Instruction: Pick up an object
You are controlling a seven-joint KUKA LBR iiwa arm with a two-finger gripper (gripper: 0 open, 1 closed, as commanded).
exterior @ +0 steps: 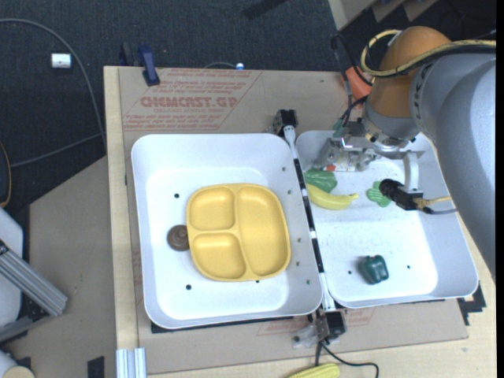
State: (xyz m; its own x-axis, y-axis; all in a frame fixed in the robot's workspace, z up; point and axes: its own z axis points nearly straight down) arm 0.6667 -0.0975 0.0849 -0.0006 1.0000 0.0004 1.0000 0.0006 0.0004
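Four small things sit in the right bin. Gripper hangs at its far corner, just above the banana and green leaf-shaped toy (likely targets); cannot tell its state. Yellow plate lies in the left bin, well apart.

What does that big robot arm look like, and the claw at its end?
The arm is thick, rounded and grey, with an orange band above the wrist. A yellow and black cable loops around that band. The claw is a small block of silvery metal parts.
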